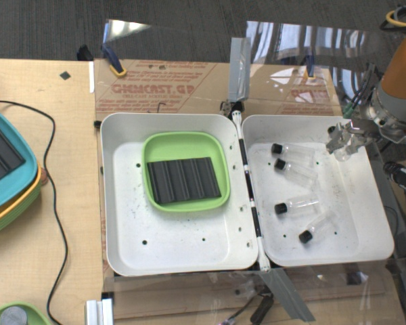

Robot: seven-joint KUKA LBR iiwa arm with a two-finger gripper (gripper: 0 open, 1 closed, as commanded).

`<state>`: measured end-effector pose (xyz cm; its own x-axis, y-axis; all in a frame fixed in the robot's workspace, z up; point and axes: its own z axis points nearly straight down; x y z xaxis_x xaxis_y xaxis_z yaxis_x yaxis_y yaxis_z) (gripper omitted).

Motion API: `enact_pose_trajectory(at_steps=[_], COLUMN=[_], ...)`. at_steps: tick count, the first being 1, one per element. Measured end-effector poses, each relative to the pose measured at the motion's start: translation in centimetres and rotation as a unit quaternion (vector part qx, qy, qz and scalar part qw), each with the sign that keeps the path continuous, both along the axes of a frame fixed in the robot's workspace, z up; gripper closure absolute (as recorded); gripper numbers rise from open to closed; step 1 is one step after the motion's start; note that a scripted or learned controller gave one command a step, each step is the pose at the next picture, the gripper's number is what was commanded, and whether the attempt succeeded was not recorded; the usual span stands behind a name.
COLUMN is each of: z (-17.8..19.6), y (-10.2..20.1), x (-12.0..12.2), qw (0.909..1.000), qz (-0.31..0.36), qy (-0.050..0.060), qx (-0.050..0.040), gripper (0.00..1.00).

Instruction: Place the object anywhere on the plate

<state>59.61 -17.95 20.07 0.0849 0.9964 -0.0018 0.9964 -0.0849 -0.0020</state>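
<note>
two white bins: left bin (122, 202), right bin (365, 208). one green plate (155, 151) in left bin, bearing one dark ribbed mat (183, 180). four clear black-capped vials (294, 160) lying loose in right bin. one gripper (344, 141) over right bin's far right corner; grip state cannot be told.

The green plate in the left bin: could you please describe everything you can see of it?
The green plate is a shallow, rounded-square dish, seemingly plastic, lime green with a raised rim. It lies flat in the left bin, toward the upper middle. A dark ribbed rectangular insert covers most of its floor, sitting slightly tilted. Nothing else touches it.
</note>
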Motion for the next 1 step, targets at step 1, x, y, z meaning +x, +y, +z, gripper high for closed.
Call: enact_pose_trajectory(at_steps=[1], z=[0.01], y=[0.00], x=[0.00], qw=[1.0000], qz=[0.000], qy=[0.000], qx=[0.0000], gripper=[0.00])
